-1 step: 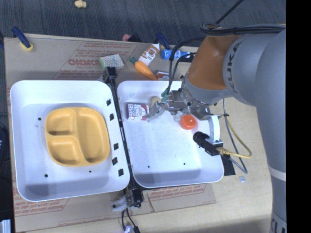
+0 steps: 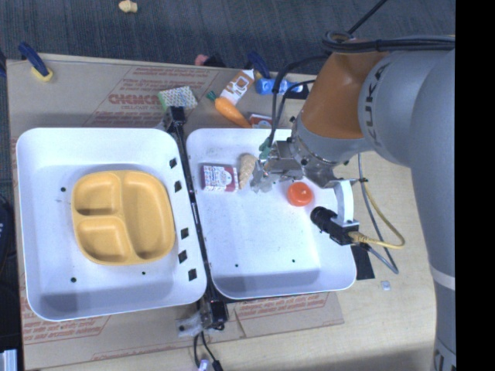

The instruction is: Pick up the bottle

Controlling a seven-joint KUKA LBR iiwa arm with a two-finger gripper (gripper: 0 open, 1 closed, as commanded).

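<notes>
Orange-capped bottle (image 2: 234, 88) is lying on the cardboard just beyond the right bin (image 2: 263, 273), untouched, while the gripper (image 2: 263, 178) hangs low inside that bin near a red packet (image 2: 218, 177), jaw state impossible to tell, so the pick is all still ahead.

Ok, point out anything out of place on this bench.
Several items lie outside the bins: a bottle and a carrot on the cardboard behind the right bin, beside a checkered packet. A small yellow scrap sits on the floor beyond.
</notes>
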